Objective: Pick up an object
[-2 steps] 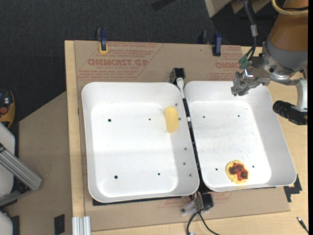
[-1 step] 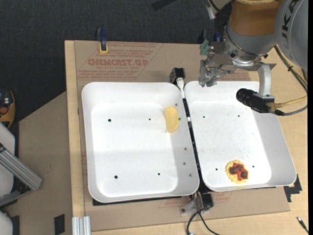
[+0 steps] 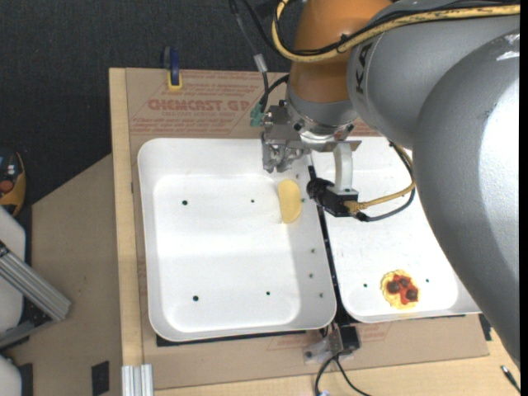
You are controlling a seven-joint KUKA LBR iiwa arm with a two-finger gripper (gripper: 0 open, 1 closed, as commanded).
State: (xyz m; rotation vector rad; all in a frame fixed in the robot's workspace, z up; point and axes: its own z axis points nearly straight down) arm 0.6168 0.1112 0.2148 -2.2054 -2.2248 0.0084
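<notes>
The gripper [image 3: 279,162] hangs over the far right part of the left bin [image 3: 165,180]. We cannot tell if it is open or closed, view is poor here. A pale yellow object [image 3: 289,201], maybe a soft food toy, lies just below it, near the bin wall. We should center over it & descend straight, w/ jaws astride its narrow side. The right bin [image 3: 429,304] keeps a small red-yellow item [image 3: 399,289].

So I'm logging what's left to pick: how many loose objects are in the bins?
2. A pale yellow piece lies at the left bin's upper right, just below the gripper. A yellow-and-red object lies low in the right bin. The arm may hide more.
</notes>
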